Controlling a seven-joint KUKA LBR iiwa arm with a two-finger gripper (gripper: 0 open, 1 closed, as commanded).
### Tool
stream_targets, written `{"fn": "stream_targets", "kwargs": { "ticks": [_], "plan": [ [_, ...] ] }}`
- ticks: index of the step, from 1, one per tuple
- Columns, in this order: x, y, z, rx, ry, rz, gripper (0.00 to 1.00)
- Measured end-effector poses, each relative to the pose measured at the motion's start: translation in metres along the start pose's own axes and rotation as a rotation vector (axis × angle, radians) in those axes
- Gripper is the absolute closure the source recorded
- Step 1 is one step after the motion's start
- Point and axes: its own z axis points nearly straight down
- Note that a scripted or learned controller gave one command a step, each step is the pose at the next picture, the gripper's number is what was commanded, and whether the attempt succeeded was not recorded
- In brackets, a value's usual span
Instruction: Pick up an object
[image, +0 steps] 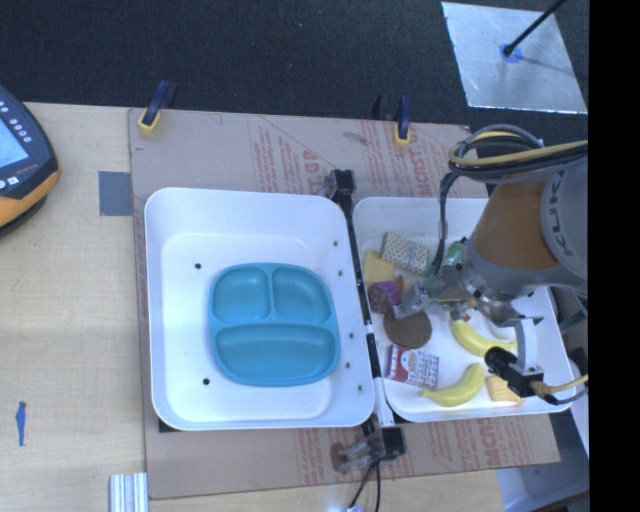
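1. bins sit side by side on the table (70, 330): the left bin (170, 400) carries a blue divided plate (272, 324), lying flat near its middle.
2. the right bin (400, 405) has the clutter i can pick from, and my arm (525, 225) reaches over it from the right, its orange band above the wrist.
3. the claw (432, 292) is low over the middle of that bin, just above a round brown disc (408, 327); from this slant i cannot tell whether it is released or clenched, and i see nothing clearly between its tips.
4. close to the claw's left lie a dark purple lump (384, 294), a yellow piece (377, 268) and a small patterned packet (406, 251).
5. toward the near edge lie a red and white packet (413, 367) and a banana (454, 386); a second banana (474, 337) lies just right of the disc.
6. an orange handset (18, 160) rests at the table's far left.
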Motion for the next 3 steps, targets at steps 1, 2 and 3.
{"fn": "stream_targets", "kwargs": {
  "ticks": [1,2,3],
  "plan": [
    [0.007,0.074,-0.021,-0.012,0.0,-0.001,0.0],
    [0.009,0.033,0.021,0.003,0.002,0.001,0.0],
    [0.006,-0.028,-0.004,0.002,0.002,0.002,0.0]
  ]
}}
